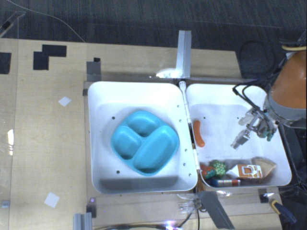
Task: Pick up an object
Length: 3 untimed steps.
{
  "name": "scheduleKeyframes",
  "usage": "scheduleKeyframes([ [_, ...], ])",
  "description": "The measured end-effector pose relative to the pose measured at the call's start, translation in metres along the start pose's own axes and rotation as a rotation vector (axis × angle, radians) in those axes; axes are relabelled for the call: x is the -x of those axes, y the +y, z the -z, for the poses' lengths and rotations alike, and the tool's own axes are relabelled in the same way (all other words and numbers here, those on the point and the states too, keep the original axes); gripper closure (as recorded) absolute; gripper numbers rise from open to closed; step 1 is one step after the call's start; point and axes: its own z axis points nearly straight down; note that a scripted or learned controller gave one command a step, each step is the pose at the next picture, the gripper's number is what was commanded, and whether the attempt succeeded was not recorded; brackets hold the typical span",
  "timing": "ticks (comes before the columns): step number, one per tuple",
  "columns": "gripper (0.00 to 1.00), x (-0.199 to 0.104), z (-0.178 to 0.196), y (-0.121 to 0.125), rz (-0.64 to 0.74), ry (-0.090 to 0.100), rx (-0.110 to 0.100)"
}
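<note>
The grey arm, with its orange band above the wrist, reaches in from the right and angles down and leftward over the right bin, so that the claw hangs above the bin's bare white floor. Its two fingers are spread apart and released, with nothing between them and touching nothing. The things to pick lie along the bin's near wall (a green bumpy toy, a marker and a small carton), an orange sausage-shaped piece lies by the divider, and a blue sectioned plate sits in the left bin.
</note>
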Motion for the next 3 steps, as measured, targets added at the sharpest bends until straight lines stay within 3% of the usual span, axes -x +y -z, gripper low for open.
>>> scheduleKeyframes([
  [1, 0.0, -0.03, -0.083, -0.032, 0.092, -0.009, 0.003],
  [2, 0.0, 0.047, -0.086, 0.031, 0.031, -0.006, 0.004],
  [3, 0.0, -0.019, -0.084, 0.027, -0.01, -0.003, 0.003],
])
